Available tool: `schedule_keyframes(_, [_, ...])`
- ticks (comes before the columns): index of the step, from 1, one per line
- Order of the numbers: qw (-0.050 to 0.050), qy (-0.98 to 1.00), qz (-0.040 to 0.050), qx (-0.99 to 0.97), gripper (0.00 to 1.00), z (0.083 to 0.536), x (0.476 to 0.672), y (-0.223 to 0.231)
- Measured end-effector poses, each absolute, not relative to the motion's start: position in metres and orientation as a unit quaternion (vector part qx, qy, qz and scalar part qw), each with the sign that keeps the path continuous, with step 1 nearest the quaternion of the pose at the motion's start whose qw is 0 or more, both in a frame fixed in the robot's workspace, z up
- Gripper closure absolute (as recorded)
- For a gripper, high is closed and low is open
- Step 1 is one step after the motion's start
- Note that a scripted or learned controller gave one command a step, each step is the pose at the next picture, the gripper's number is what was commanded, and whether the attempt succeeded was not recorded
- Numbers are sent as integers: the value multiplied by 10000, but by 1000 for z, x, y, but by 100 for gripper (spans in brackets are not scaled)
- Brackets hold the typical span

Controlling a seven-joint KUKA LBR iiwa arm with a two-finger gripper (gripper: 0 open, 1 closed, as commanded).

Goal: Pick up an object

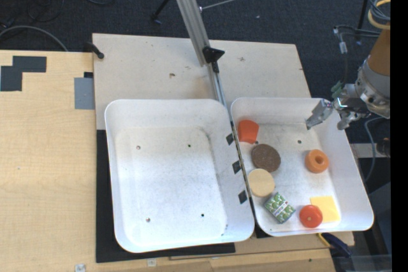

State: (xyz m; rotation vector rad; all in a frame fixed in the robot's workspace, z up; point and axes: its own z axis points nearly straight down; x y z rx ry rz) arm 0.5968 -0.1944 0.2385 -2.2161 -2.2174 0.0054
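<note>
The right bin (357, 185) holds several small things: an orange block (248, 131) at its upper left, a dark brown disc (265, 157), a tan disc (261, 182), a green patterned block (279, 207), a red round piece (310, 216), a yellow block (325, 206) and an orange ring (317, 161). My gripper (331, 114) hovers over the bin's upper right corner, above and to the right of the orange ring. Its fingers are spread, with nothing between them.
The left bin (121, 137) lies beside the right one, with black clips along the shared wall (233, 165). A slanted aluminium post (191, 16) rises behind the bins. The arm's wrist (377, 76) comes in from the right.
</note>
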Motion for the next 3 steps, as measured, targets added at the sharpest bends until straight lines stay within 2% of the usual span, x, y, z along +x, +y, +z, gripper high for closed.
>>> schedule_keyframes(1, [11,-7080,8,-7062,0,241,598,-194])
schedule_keyframes(2, [31,-7068,20,-7074,0,194,591,-200])
schedule_keyframes(3, [34,-7068,20,-7074,0,145,593,-208])
